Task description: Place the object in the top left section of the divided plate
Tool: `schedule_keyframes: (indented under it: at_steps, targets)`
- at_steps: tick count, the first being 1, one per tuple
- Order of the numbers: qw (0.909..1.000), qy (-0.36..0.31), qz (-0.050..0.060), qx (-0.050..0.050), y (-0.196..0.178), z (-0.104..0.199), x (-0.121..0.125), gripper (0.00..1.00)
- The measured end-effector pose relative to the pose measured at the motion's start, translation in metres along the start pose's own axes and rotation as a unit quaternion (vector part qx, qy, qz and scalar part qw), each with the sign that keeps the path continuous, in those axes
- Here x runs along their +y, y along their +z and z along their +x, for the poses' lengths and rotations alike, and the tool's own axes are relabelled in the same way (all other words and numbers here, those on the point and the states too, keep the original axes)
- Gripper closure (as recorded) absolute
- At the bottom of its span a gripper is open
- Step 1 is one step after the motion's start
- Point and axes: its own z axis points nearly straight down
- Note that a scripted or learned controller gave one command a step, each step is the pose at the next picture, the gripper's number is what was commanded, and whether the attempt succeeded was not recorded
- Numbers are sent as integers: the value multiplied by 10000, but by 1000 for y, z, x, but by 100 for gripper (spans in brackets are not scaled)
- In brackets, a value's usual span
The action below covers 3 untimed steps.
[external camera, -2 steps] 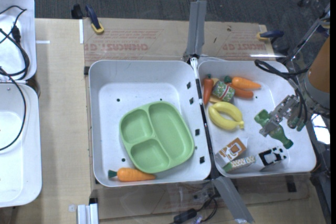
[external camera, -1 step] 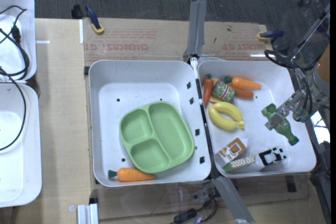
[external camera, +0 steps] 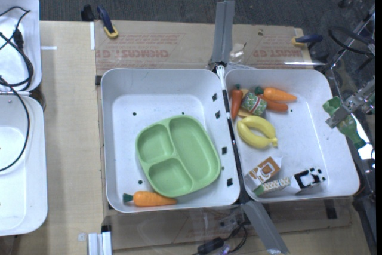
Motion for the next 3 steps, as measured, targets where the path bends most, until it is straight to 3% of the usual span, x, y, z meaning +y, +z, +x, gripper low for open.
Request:
schedule_keyframes:
  at_steps: [1,2,3]
  targets:
    - [9954,-958,0,11,126,-9,-7,100]
    - [9905,-1372,-6,-2,82,-24,-17,100]
    - [9682,-2500,-5,11,139,35,23,100]
